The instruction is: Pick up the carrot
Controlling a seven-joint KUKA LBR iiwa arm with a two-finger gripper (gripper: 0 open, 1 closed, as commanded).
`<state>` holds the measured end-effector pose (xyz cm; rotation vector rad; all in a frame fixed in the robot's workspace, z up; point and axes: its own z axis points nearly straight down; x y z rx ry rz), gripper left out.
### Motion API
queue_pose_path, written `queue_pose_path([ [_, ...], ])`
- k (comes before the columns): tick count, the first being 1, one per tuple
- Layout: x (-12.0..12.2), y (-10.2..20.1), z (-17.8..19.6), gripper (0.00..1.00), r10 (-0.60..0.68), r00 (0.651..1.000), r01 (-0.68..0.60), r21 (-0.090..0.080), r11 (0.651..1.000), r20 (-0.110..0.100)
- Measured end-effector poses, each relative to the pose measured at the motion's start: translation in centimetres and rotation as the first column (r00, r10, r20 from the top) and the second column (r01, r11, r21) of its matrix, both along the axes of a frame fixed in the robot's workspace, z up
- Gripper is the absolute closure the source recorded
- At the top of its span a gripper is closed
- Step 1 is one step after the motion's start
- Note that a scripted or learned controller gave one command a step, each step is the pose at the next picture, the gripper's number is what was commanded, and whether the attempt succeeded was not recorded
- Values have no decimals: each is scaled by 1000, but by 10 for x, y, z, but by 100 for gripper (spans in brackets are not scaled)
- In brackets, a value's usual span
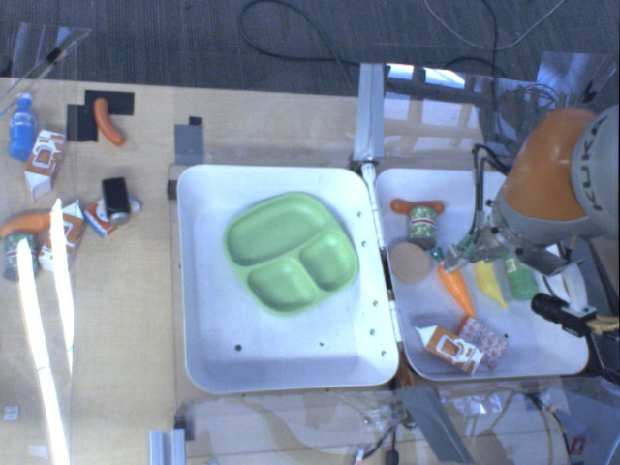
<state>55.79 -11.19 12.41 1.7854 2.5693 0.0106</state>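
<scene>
Reaching leftward, pincer (pixel 455 256) poised above carrot (pixel 456 290).

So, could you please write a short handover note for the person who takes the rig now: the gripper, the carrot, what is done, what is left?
Gripper: low in the right bin, just above the upper end of the carrot; I cannot tell if it is open or shut.
Carrot: lying on the right bin's floor, slanted, beside the round tan lid and the yellow item. Nothing shows it held.
Left bin: holds the green divided plate.
Done: arm brought to the carrot.
Left: grasp the carrot and lift it; check the grip, since neighbours are close.
</scene>
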Motion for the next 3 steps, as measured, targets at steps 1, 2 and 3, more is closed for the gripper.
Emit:
queue_pose_path([
  [1,-38,-61,-33,100,57,998,-57,-8,998,5],
  [2,-38,-60,-33,0,58,998,-58,-6,998,5],
  [3,-58,-16,-12,0,338,941,-337,-19,941,24],
])
